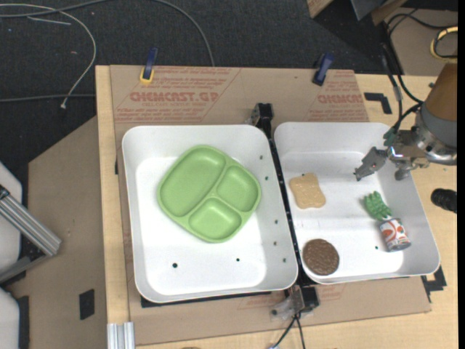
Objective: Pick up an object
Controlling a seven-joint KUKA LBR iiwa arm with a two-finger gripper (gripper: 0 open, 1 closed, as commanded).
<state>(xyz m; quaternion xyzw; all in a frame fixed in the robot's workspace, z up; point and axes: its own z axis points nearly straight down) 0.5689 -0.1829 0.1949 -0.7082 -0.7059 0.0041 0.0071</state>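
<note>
Right bin (pixel 407 264), near row: a round brown cookie-like disc (pixel 320 257) lies against the near-left corner, touching or nearly touching the wall; risk, a finger coming down there strikes the rim before it closes. Near right: a small red-and-white can (pixel 393 234) on its side, with a green leafy toy vegetable (pixel 375 205) just beyond and touching or almost touching it; risk, the can rolls away under a closing finger, and a grasp aimed at either one may catch or nudge the other. Middle left of the same bin: a tan bread-slice-shaped piece (pixel 307 191) lying flat, apart from the rest; risk, so thin that the fingers may skid over it and close on nothing. Left bin (pixel 138 195): a green three-compartment plate (pixel 209 193), set at a turn near the middle; broad and shallow, likely too wide for a straight grasp. Far right: the claw (pixel 383 163) hangs above the right bin's far part, fingers spread open and nothing between them; no item lies directly under it, so a straight descent from here would probably meet bare floor. Beneath both bins, the cardboard-covered counter (pixel 218 93).
</note>
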